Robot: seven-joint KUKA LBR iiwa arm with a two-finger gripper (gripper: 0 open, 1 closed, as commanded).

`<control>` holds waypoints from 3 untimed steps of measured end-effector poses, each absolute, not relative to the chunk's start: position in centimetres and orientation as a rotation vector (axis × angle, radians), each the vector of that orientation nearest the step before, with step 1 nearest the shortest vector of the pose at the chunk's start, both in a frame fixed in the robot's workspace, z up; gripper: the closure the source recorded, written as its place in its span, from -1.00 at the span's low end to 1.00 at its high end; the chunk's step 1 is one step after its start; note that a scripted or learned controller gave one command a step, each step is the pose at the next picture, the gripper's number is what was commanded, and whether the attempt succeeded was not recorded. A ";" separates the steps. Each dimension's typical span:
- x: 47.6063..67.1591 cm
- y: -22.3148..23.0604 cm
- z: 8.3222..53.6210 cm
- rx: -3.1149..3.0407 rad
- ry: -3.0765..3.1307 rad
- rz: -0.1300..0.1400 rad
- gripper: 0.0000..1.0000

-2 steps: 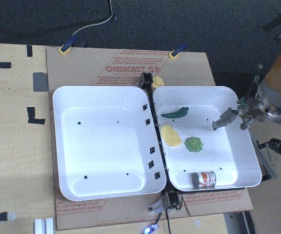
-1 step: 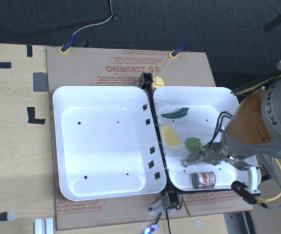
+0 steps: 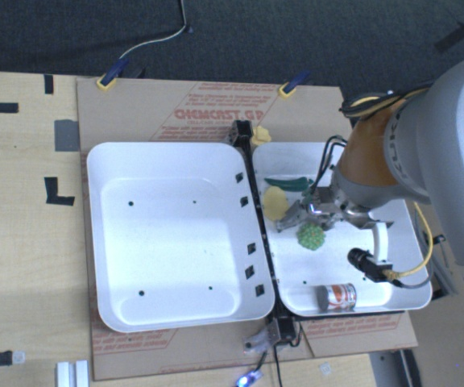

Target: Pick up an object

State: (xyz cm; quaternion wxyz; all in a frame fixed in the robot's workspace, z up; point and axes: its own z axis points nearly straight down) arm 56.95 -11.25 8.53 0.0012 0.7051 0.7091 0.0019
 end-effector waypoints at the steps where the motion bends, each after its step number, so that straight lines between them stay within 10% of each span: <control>1: 59.7 -9.3 8.5 2.218 2.223 0.000 -1.00; 2: 53.2 -12.9 8.6 2.225 2.217 -0.002 -1.00; 3: 58.1 -9.7 8.5 2.215 2.225 0.003 -1.00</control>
